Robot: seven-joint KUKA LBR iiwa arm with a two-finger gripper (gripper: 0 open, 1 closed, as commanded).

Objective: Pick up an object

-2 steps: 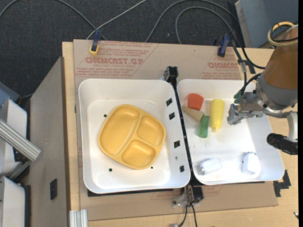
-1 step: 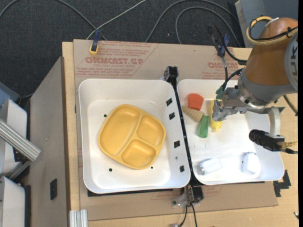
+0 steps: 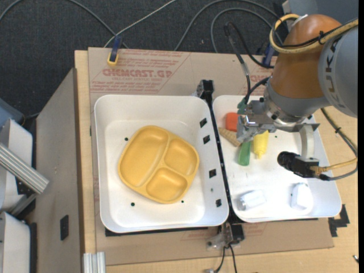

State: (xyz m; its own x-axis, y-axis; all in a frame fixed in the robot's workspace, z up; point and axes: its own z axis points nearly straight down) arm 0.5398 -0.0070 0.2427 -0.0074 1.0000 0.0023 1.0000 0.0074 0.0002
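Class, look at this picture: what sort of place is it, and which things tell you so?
Probably a robotics lab or test bench: a robot arm reaches over two white bins, loose cables trail across the floor, and small toy-like items sit ready for picking.

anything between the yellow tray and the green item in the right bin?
In the camera view: between the yellow tray and the green item lie bare white bin floor and the black divider where both bins meet.

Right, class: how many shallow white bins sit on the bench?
2. The left bin holds a yellow divided plate; the right bin, beside it, holds small items under the arm, which may hide others.
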